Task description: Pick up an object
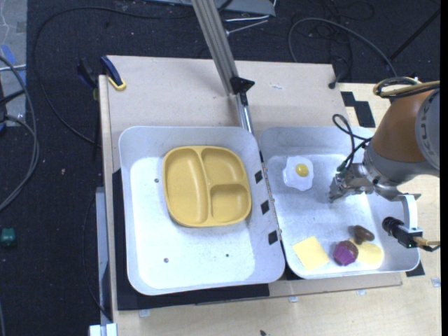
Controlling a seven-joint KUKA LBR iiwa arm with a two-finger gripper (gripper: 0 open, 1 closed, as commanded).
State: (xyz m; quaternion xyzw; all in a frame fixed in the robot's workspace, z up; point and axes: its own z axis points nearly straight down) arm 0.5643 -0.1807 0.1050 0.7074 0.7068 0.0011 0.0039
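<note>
Yellow divided plate (207, 186) in left bin (140, 257), fried egg (299, 173) in right bin (308, 219), gripper (343, 186) state unclear.

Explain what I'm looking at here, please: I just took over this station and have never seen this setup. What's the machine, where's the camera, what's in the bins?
One camera looks down at a slant on a bench with two white bins. The grey and orange arm reaches in from the right; its gripper hangs over the right bin. That bin holds a toy fried egg, a yellow square, a purple piece, a brown piece and a pale yellow piece. The left bin holds a yellow divided plate. I see nothing between the fingers.
</note>
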